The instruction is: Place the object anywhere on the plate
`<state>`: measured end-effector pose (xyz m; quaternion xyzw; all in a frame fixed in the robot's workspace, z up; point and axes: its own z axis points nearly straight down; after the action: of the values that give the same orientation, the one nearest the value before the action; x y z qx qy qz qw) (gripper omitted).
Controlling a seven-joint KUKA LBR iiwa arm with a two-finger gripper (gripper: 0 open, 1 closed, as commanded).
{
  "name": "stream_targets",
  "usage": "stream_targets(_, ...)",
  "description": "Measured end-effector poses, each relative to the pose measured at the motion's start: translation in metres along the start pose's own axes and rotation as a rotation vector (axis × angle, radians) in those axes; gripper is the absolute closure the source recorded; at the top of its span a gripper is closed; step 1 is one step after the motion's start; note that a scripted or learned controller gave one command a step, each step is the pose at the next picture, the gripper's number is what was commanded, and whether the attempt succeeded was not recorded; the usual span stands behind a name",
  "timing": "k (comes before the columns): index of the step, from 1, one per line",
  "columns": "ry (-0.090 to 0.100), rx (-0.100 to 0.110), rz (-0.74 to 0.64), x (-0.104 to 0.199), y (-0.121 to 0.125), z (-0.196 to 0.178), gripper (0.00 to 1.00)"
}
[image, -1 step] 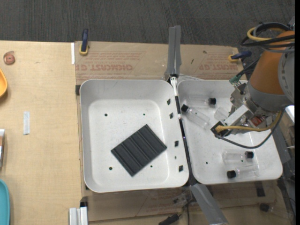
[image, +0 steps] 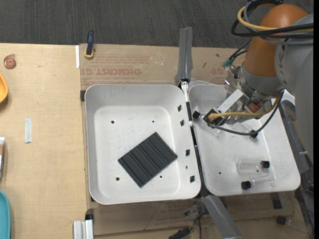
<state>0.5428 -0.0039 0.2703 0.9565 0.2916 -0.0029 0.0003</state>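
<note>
Over the right bin [image: 286,156] hangs the gripper [image: 247,102], can't tell if it's clenched. Clear object [image: 253,167] lies in that bin; ridged plate [image: 148,159] sits in left bin [image: 99,133].

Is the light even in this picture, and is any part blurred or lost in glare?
Camera view: soft, even light, faint shadows along the bin walls; the dark ribbed plate in the left bin is sharp, grooves distinct; the clear object in the right bin almost blends into the white floor; no strong glare.
</note>
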Motion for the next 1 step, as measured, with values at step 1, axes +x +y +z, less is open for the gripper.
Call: stream_targets(1,-0.001,0.001,-0.034,0.0415,-0.0814,0.0239,1.0)
